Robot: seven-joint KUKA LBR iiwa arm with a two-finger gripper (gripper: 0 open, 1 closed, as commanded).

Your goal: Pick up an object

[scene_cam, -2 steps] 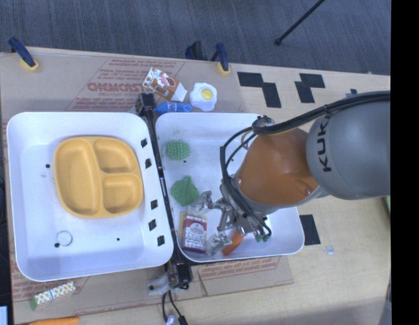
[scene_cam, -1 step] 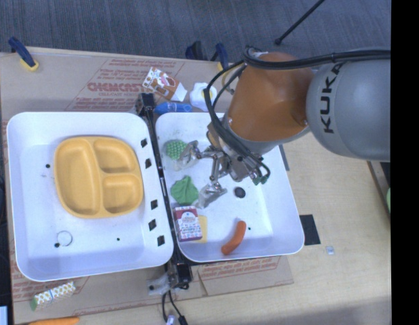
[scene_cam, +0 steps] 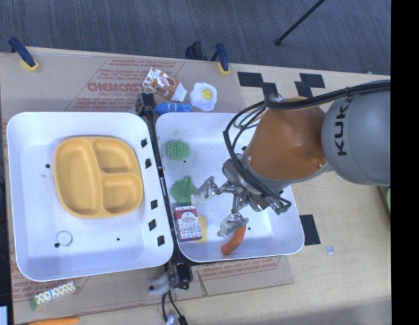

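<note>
One open hand [scene_cam: 223,205] hovered over the right bin [scene_cam: 290,239] beside one carrot [scene_cam: 233,240] and two green items [scene_cam: 183,189].

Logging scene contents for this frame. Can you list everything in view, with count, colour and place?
bins: 2, white, side by side on the bench
divided tray: 1, yellow, in the left bin
ring: 1, pale, left bin, near its front corner
bumpy ball: 1, green, right bin, back part
leafy piece: 1, green, right bin, middle left
small box: 1, red and white, right bin, front left
carrot-like piece: 1, orange, right bin, front
fried egg toy: 1, white and yellow, on the bench behind the right bin
packet: 1, red and white, bench behind the bins
clamps: 3, blue, along the bench's back edge
arm: 1, grey and orange, over the right bin
gripper: 1, metal, above the carrot-like piece
</note>
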